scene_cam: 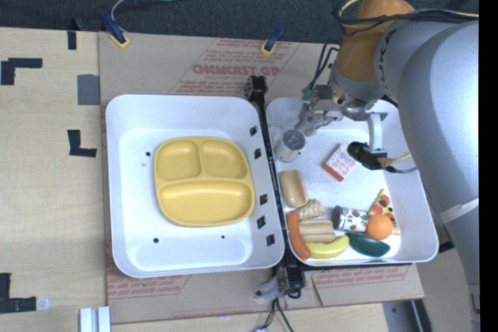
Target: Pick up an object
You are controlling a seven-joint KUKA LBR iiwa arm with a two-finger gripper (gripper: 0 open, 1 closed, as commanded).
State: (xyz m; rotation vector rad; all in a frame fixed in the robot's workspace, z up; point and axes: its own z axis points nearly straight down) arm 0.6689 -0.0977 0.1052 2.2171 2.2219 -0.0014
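Two bins on the tabletop (47,167); right bin (416,245) holds the toy food (334,233) heaped at its near end. Tool (299,128) hangs above the far end by a small grey cup (292,141), grip state unclear. Risk: closing on bare floor, since the pile sits well apart.

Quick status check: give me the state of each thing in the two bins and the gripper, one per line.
Yellow tray: flat in the left bin, nothing in its compartments.
Gripper: low in the right bin's upper left corner; finger state unclear.
Red packet: lying loose, apart from the gripper.
Toy food: piled along the right bin's lower edge, untouched.
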